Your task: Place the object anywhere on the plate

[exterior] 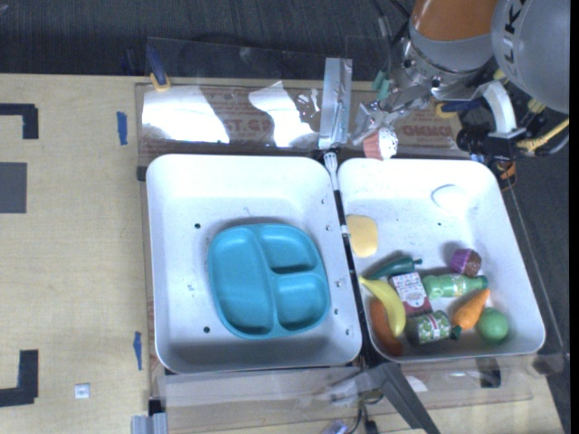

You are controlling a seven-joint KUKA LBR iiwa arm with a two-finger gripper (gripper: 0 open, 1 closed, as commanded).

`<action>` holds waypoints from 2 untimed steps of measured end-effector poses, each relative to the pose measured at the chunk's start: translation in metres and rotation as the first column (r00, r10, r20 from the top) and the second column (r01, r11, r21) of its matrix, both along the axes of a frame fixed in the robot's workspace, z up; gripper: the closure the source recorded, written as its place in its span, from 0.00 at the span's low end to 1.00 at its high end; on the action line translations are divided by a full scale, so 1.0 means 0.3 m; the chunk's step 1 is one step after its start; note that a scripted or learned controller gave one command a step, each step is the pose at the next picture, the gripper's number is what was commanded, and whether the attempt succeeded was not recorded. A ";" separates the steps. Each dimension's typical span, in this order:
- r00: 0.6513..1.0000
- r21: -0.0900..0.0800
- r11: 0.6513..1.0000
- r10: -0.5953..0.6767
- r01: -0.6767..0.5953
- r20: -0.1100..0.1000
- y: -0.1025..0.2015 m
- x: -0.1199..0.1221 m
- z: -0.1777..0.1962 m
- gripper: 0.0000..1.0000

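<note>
Nearest to us, at the front edge of the right bin [523, 242], a heap of toy food lies packed together: a banana [384, 304], an orange carrot [470, 308], a green ball [493, 325], a small can [431, 327], a green bottle [450, 287] and a red-labelled packet [409, 290], most of them touching their neighbours. Just behind them we see a dark green pepper-like piece [394, 266], a purple item [466, 261] and, near the bin's left wall, a pale yellow round piece [363, 235] lying apart from the pile.

In the left bin [172, 242] sits the blue plate [269, 277], a tray with three compartments, and we see nothing resting on it.

Over the far left corner of the right bin we find the gripper [384, 132], hanging from the grey arm with its orange band [452, 7]. A small whitish object with red markings [385, 143] sits at its fingertips, and it appears to be pinched between them, well above the bin floor and well apart from the plate; we cannot make out what kind of item it is
</note>
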State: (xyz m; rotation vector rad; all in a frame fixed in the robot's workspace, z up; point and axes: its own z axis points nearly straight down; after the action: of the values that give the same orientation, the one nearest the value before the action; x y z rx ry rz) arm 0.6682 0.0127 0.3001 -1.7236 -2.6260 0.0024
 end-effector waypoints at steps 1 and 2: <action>0.997 0.000 0.997 0.078 -0.078 -0.002 0.097 -0.373 0.111 1.00; 0.974 0.001 0.974 0.226 -0.226 -0.005 0.241 -0.445 0.086 1.00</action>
State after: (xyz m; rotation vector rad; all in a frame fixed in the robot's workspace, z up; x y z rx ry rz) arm 0.5347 0.0849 0.3259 -1.4118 -2.8016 0.0058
